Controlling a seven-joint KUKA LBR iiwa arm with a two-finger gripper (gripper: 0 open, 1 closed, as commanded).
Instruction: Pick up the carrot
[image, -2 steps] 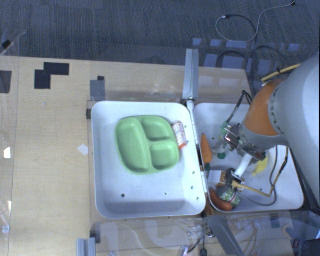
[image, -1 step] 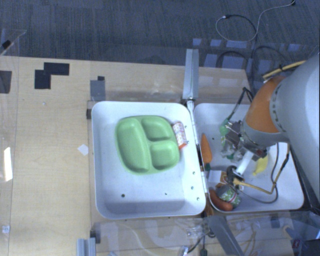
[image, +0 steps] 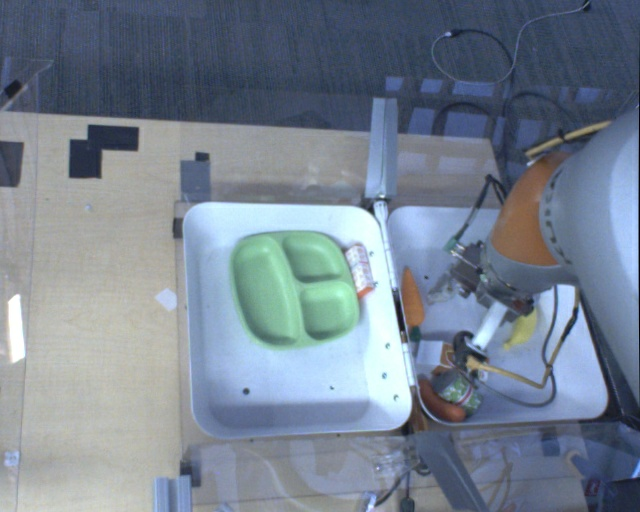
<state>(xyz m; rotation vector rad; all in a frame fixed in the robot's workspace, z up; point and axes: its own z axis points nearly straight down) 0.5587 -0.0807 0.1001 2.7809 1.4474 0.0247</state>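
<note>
Grasping the carrot: a judgement only; it is long and thin, so the pincer would best come down across its narrow width, near the middle of its length, and close gently before lifting straight up
Pincer: low inside the right bin, under the grey wrist and orange band; whether it is open or closed I cannot tell, and nothing is seen held in it
Carrot: just beside the pincer, on the side away from the arm; it lies lengthwise along the right bin's wall next to the left bin, apart from the pincer
Wall: the main hindrance, I judge; the carrot lies so close to it that little room is left on the far side, and a descent too near the wall could strike the rim or push the carrot aside
Dark dish: near the pincer, toward the bin's front corner, with red and green bits in it; close to the carrot's lower end, so a grip placed low could knock it
Yellow thing: near the pincer on the arm's side; out of the way
Green plate: well apart, beyond the carrot, in the left bin; a small red and white packet sits at its edge
Bench: pale wood, carrying both bins
</note>
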